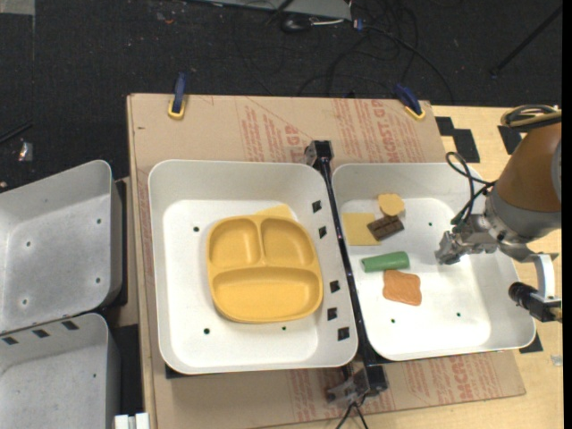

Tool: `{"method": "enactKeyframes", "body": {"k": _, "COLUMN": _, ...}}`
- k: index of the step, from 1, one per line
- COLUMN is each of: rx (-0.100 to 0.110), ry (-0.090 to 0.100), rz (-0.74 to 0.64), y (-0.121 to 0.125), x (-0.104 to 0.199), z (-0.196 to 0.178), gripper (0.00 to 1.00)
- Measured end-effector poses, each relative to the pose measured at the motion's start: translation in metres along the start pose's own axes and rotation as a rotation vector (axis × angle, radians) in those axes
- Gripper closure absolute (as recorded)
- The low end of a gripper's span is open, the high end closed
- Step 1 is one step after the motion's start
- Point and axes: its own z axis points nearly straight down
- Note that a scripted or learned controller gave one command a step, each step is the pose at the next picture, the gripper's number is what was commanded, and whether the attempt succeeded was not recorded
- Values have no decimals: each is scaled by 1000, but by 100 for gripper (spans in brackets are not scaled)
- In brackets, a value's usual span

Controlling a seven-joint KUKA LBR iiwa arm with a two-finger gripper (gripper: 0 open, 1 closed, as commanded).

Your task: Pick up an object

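Observation:
In the right bin [465,329] lie a green block [385,261], an orange wavy piece [402,287], a dark brown bar [385,228] on a pale yellow flat piece [357,229], and a small tan round piece [391,206]. My gripper [450,247] hangs low over the right bin's right half, to the right of the green block and apart from it. I see nothing held in it. The grey arm with its orange band [529,181] comes in from the right.
The left bin [174,329] holds a yellow divided tray [264,269]. A black divider [338,257] runs between the bins. Both bins rest on a cardboard sheet [250,123]. Grey metal trays [54,231] lie at the far left.

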Motion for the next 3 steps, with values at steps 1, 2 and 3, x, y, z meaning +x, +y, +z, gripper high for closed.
{"method": "enactKeyframes", "body": {"k": 1, "rx": -6, "ry": -2, "rz": -4, "y": 2, "x": 2, "z": -64, "gripper": 100}}
{"method": "enactKeyframes", "body": {"k": 2, "rx": -6, "ry": -2, "rz": -4, "y": 3, "x": 1, "z": -118, "gripper": 100}}
{"method": "enactKeyframes", "body": {"k": 3, "rx": 2, "ry": 3, "rz": -8, "y": -1, "x": 57, "z": -109, "gripper": 100}}
